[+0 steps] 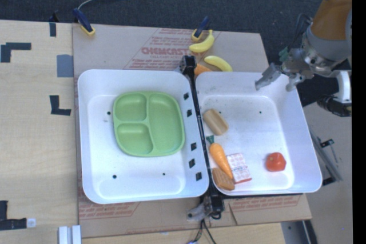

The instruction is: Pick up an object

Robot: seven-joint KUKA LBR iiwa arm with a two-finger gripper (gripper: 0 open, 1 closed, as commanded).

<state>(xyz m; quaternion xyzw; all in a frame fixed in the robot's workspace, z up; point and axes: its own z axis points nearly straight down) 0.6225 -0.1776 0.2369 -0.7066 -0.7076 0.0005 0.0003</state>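
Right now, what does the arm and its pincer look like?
A thick arm with an orange band over a grey wrist section. Below it sits a metallic grey pincer with two slim grey fingers. A small teal-green detail shows on the pincer body. Dark cables loop near the top.
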